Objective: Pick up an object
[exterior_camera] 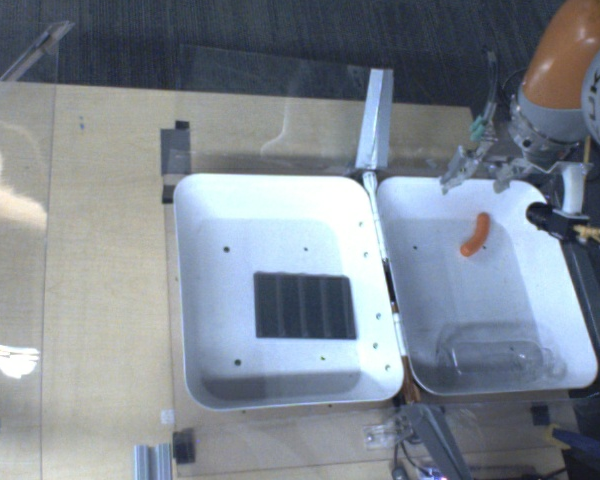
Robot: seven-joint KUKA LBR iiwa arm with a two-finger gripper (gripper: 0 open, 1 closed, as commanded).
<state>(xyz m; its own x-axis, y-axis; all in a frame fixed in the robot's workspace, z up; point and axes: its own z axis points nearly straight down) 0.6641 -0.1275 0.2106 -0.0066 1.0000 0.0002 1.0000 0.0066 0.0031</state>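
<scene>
Lying in the right bin, toward its far half, a small orange piece can be seen, curved and sausage-like; it is judged to be light and probably soft or rubbery, so little force should be needed, though a smooth rounded skin may be expected to slip or roll if squeezed off-centre; the best hold is judged to be across its narrow middle, with the fingers set at right angles to its length, since its ends taper and curve away. The gripper is seen above the far rim of that bin, just beyond the orange piece and apart from it; nothing is seen between its fingers, and whether they are spread or closed cannot be told from this slant. A clear bottle is seen on its side in the near part of the same bin, well apart from the orange piece; being transparent, it is hard to make out and is judged slippery and prone to roll. The left bin bears a dark ribbed block near its middle, well out of the way. Little stands around the orange piece; only the far wall of the bin and the divider between the bins are judged to crowd an approach from that side.
</scene>
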